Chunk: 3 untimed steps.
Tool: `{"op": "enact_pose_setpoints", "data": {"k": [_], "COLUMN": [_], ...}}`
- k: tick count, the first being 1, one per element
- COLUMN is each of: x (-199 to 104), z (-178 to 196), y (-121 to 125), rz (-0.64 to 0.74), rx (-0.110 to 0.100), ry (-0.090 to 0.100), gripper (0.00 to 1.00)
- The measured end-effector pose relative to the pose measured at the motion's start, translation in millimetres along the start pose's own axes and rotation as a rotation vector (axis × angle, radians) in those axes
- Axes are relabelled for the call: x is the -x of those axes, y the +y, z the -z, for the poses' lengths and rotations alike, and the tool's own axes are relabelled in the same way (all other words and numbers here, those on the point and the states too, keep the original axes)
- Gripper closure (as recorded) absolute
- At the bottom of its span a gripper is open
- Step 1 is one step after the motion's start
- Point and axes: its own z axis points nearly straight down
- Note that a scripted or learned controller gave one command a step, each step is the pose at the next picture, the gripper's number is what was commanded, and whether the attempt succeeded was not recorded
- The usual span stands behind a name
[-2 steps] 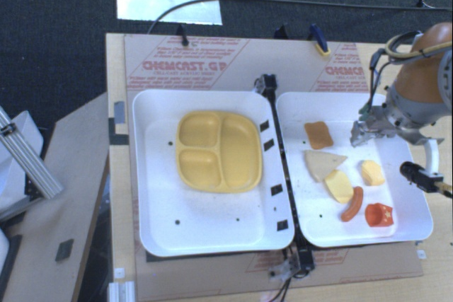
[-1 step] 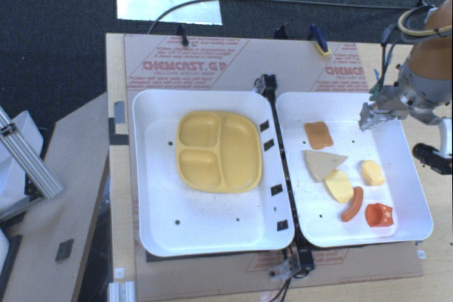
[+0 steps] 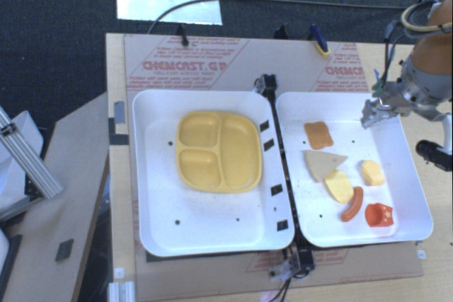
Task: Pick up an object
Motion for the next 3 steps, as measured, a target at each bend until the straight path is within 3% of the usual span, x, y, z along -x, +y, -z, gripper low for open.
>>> {"op": "enact_pose_setpoints", "data": {"k": [1,3], "x": [-53,-152], "z": [14,6], "y": [4,9], "rz": [0.005,0.003], "rx": [0.0,-0.001], "ry": [0.002,0.002], "gripper": [1.0,1.0]}}
